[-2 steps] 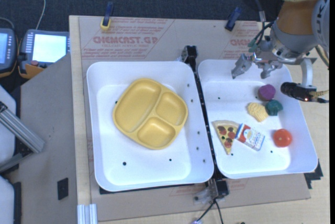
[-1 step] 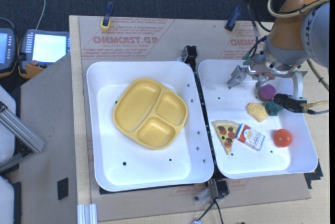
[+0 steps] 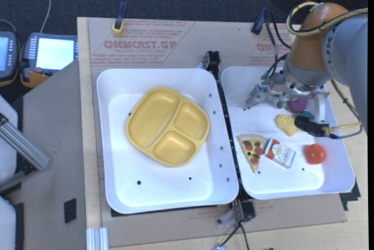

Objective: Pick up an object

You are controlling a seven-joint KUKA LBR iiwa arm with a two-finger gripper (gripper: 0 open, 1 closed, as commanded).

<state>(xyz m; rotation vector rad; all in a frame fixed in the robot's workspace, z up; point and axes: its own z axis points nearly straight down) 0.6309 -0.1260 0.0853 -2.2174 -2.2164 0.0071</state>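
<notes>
Camera view puts your grey arm's gripper low over the right white bin, beside a purple rounded object; I cannot tell how it is set; you seem mid-approach; next, centre and descend; the ridged yellow piece, pizza slice toy and red tomato crowd nearby.

End effector low — arm bent
</notes>
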